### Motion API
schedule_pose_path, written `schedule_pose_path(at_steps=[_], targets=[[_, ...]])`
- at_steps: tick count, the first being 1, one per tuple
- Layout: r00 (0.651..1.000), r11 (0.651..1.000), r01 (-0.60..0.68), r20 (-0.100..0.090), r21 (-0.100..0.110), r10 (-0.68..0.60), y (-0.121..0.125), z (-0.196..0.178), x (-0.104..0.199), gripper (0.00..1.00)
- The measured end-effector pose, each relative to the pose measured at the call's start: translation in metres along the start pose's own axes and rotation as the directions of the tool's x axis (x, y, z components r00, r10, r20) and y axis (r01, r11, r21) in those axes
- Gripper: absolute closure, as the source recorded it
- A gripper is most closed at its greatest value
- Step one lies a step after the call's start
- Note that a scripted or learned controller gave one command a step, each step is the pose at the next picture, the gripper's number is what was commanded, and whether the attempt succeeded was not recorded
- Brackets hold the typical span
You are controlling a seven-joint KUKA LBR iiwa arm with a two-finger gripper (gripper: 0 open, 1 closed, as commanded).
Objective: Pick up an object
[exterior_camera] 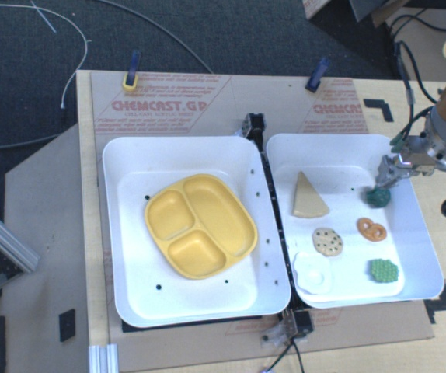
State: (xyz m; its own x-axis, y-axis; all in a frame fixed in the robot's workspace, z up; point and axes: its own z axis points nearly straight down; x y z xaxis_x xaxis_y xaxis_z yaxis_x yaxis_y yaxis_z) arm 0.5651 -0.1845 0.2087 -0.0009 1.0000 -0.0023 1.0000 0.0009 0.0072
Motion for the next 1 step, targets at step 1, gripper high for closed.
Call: schedule_pose_path(at_steps=[1], targets=[[1.0,1.0,0.0,-0.001,0.002,0.0,0.0014,-0.0279,-0.0001,1.0]])
